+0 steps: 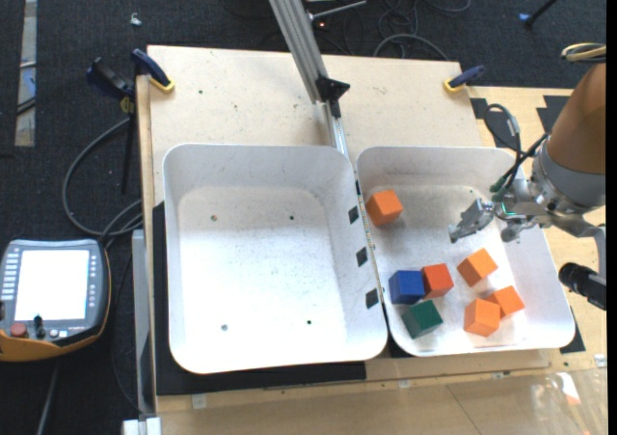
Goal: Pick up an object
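Observation:
The right bin [434, 161] holds several small blocks. An orange cube [385, 205] lies alone near its back left. Toward the front sit a blue cube [408, 285], a red-orange cube [438, 278] touching it, and a dark green cube [421, 317]. More orange cubes lie at the front right: one [476, 266] nearest the gripper, a larger one [482, 316] and a small one [508, 301]. My gripper [467, 224] hangs over the middle right of this bin, above bare floor, between the lone orange cube and the front-right cubes. Nothing shows in its grasp.
The left bin [193, 173] stands beside the right one, sharing a raised middle wall [362, 240]. A slanted metal rail [294, 23] reaches down to the bins' back edge. Clamps mark the bench's back corners. A teach pendant [53, 298] lies off the bench at the left.

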